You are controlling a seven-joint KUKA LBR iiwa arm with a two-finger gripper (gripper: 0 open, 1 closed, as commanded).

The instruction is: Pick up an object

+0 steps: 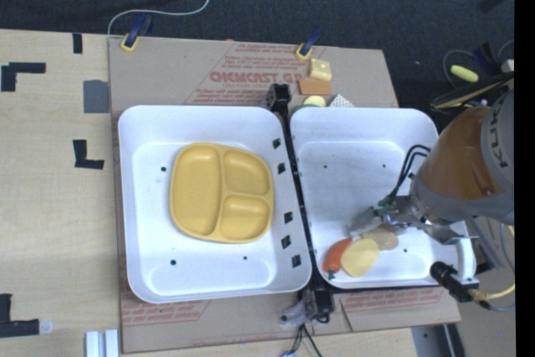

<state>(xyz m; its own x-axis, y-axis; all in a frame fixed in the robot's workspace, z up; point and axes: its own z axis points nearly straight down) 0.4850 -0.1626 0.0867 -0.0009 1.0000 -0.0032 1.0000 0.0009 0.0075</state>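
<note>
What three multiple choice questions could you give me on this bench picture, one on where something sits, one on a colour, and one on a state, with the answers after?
1. Where does the divided plate lie?
A. in the left bin
B. in the right bin
C. on the cardboard behind the bins

2. What colour is the divided plate?
A. blue
B. yellow
C. green

3. How does the plate sit?
A. upside down
B. propped on edge against a wall
C. flat, compartments facing up

Answers: 1 A, the plate lies within the left bin's white walls. 2 B, it is yellow all over. 3 C, its three compartments show from above.

The gripper is low in the right bin, near a pale yellow object and a red one.
</note>
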